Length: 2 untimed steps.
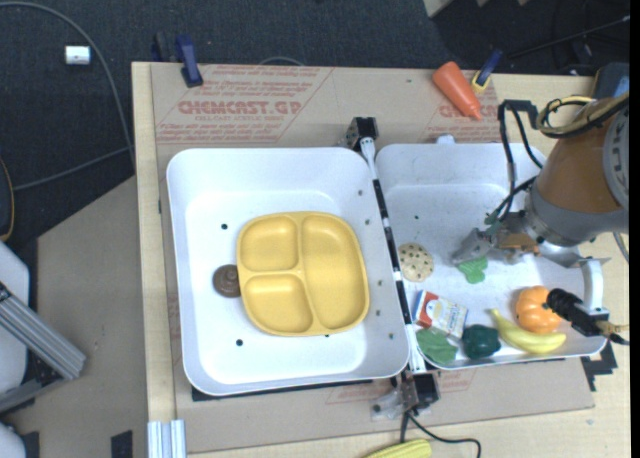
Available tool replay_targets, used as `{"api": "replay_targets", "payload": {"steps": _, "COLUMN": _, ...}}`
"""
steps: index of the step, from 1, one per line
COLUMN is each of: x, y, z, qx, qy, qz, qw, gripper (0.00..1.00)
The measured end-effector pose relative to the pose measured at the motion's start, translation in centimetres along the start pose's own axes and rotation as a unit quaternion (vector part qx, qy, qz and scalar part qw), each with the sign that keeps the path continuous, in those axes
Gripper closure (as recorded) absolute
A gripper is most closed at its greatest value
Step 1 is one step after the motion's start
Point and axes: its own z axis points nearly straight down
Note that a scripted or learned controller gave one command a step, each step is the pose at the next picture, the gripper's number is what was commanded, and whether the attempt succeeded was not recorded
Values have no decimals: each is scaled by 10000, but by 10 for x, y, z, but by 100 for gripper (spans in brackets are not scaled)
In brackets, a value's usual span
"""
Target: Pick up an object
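Observation:
My gripper (490, 246) hangs low over the middle of the right bin (440, 171), at the end of the grey arm with its orange band (585, 176) reaching in from the right. A small light-green object (472, 270) lies on the bin floor just below and left of the gripper, very close to it; I cannot tell whether they touch. Nearby in the same bin lie a speckled cookie (415, 261), a small printed box (441, 313), an orange pepper (535, 308), a yellow banana (532, 339) and two green pieces (480, 342) (437, 347).
The left bin (200, 186) holds a yellow divided plate (300, 274) and a brown round piece (227, 280) beside it. An orange carrot-like toy (458, 91) lies on the bench behind the right bin. Black cables (512, 146) loop near the arm.

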Motion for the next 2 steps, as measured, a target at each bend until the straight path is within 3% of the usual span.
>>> {"api": "replay_targets", "payload": {"steps": 1, "x": 1, "y": 1, "z": -10, "qx": -12, "qy": 2, "qz": 0, "qw": 10000, "gripper": 100}}
{"api": "replay_targets", "payload": {"steps": 2, "x": 86, "y": 67, "z": -101, "qx": -5, "qy": 14, "qz": -15, "qw": 10000, "gripper": 100}}
